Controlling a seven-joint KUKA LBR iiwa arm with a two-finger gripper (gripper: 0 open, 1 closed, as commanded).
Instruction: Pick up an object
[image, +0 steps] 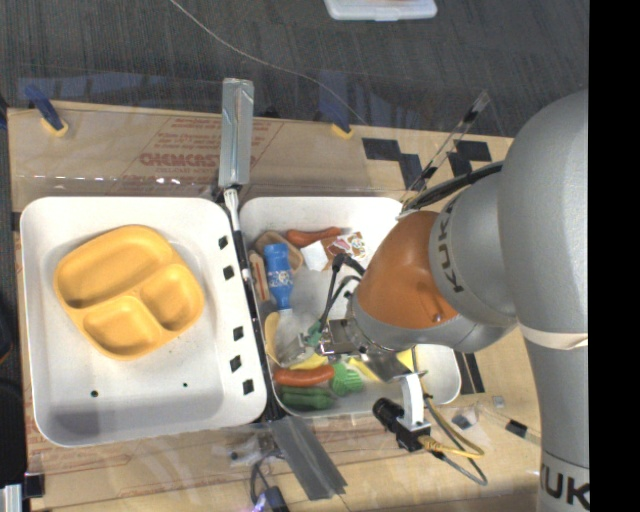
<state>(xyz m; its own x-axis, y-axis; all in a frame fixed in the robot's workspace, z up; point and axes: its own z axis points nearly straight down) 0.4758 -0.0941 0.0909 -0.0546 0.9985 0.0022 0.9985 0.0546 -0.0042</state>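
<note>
The left bin (40, 330) fills the frame's left half and holds a yellow divided tray (130, 290), lying tilted. In the right bin (300, 210), at centre, a blue bottle (279, 275) lies along the left wall with a red sausage-shaped toy (312, 236) above it. Lower down lie a red-orange hot dog (303, 376) and a green toy (345, 379). The gripper (322, 342) reaches down just above them; its state cannot be told. The arm (470, 260) covers the bin's right part.

A yellow 3-compartment tray (127, 288) lies in the left white bin (40, 330).
</note>
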